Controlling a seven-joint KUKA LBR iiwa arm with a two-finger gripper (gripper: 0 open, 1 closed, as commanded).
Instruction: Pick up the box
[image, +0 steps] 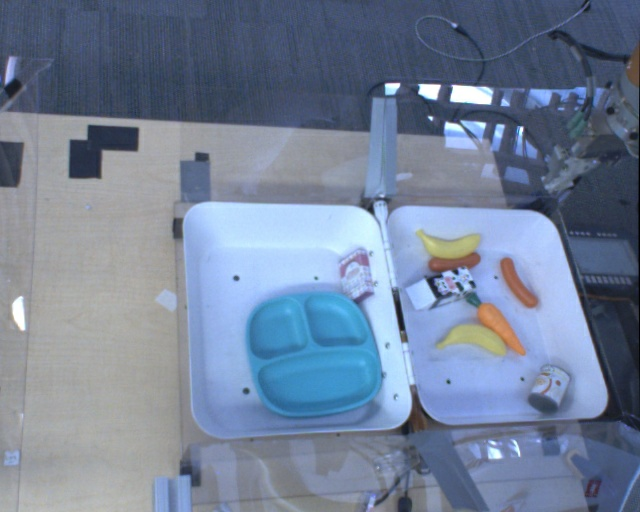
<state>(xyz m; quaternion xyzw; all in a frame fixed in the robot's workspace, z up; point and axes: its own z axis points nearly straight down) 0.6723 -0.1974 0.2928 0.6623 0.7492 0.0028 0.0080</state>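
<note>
1. Box (443, 289): small carton, dark print with a white end, lying flat on the floor of the right bin (578, 300). Sits toward the bin's 9 o'clock side, near the wall shared with the left bin.
2. Crowded spot. Brown sausage (455, 263) just beside it at 12 o'clock, touching or nearly so; upper banana (449, 243) beyond that. Carrot (499, 328) at 4 o'clock, green top right against the box's corner. Lower banana (472, 340) at 5 o'clock, close but apart.
3. Gripper (565, 170) up at 1 o'clock from the box, outside the bin rim and well apart from it. Blurred against cables and clutter; cannot tell how wide it stands or whether anything is in it.
4. Handling, as a guess: light, thin card, stiff enough to pinch but crushable under a hard squeeze; printed faces probably a bit slick.
5. Best hold, probably: straight down across the narrow width, mid-length, away from the carrot top and the sausage.
</note>
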